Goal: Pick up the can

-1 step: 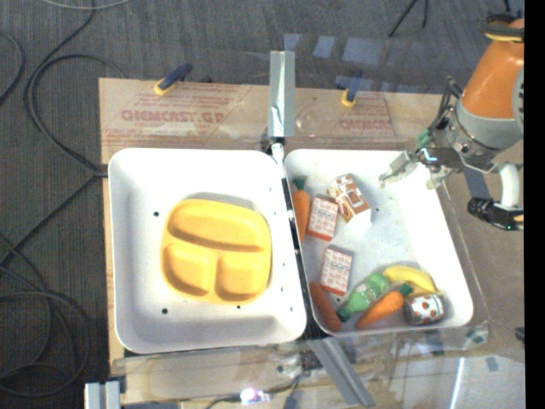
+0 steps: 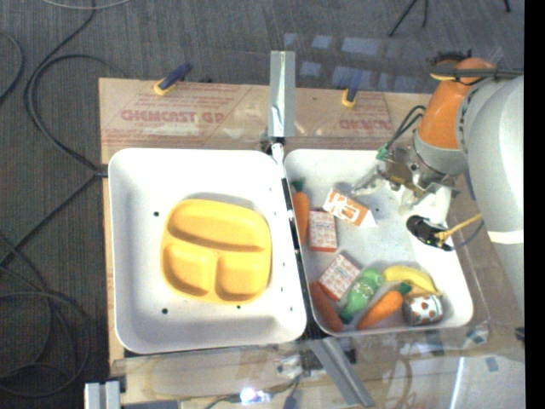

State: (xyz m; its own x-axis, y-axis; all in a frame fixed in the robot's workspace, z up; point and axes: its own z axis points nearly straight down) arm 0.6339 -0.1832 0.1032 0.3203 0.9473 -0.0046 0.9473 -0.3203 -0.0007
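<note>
Reading "CHEMCAST GP" on board (image 2: pixel 170 116), can (image 2: pixel 422 308) rt bin corner, label unreadable.

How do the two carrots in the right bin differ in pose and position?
The carrot by the divider lies lengthwise along the right bin's left wall, in its upper half; the carrot near the front lies slanted, at the bottom edge. The carrot by the divider lies beside a small printed box; the carrot near the front is wedged between a green bottle, a banana and the can. Both are orange, tapered toys.
</note>
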